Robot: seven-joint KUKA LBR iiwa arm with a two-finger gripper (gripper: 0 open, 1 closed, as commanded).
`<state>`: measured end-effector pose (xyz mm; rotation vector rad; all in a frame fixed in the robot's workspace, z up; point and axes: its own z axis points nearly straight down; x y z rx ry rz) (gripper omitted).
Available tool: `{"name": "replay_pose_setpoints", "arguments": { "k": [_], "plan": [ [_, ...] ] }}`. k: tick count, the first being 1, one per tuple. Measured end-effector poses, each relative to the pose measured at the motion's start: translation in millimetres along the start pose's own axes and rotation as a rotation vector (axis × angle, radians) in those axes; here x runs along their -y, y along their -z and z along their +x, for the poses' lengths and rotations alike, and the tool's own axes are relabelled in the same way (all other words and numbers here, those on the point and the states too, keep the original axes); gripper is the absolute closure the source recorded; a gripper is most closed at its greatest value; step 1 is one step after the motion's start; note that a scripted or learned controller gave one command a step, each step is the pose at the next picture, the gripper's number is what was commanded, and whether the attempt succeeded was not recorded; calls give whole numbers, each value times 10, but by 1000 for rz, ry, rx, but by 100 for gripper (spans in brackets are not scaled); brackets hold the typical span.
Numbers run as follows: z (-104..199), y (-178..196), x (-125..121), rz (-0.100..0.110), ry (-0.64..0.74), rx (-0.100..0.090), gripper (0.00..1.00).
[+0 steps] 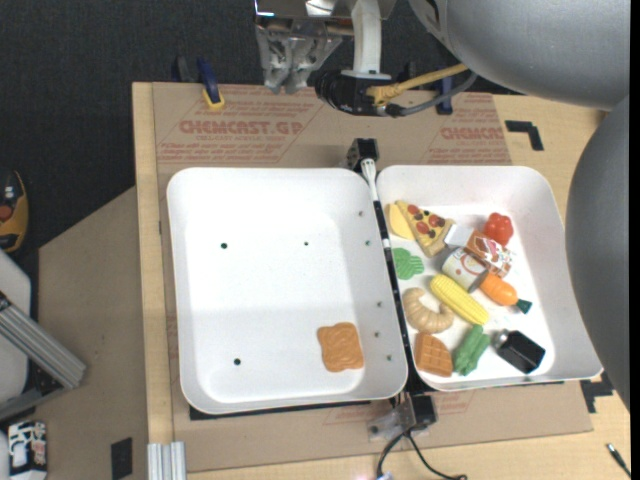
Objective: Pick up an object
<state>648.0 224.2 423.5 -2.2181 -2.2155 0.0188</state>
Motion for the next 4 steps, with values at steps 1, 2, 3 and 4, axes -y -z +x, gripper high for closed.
{"name": "replay_pose_setpoints", "arguments": {
  "k": [1, 2, 3, 4],
  "plan": [
    [-1, 1197, -170, -28, 3, -8, 100],
    [0, -396, 19, 5, 0, 1, 100],
    [-3, 1228, -167, -33, 3, -10, 100],
    [-10, -332, -176, 1, -1, 1, 100]
  ]
}}
